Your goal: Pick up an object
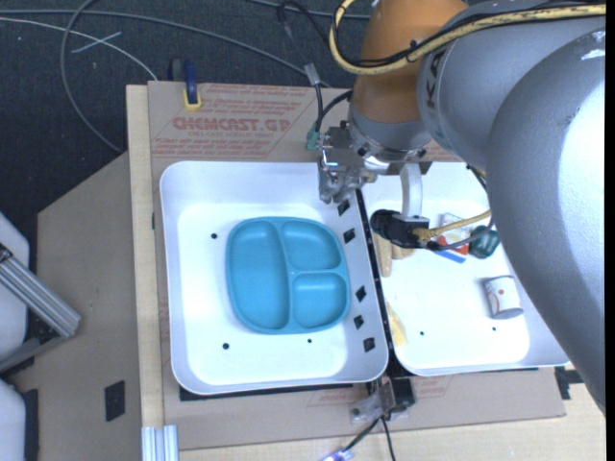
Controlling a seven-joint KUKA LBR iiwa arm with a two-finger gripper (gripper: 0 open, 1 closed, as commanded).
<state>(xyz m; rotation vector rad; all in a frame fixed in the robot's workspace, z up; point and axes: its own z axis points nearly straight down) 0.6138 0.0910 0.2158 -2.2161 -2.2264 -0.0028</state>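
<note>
Blue divided plate (286, 275) lies in the left bin (183, 257). The tool (336, 185) hangs over that bin's upper right rim. I cannot tell if it is open. It looks like the reaching step. Next it must go down onto something.

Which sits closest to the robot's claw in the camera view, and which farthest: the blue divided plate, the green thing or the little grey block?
1. blue divided plate, in the left bin, just below the gripper
2. green thing, in the right bin
3. grey block, right bin, farther down
</note>
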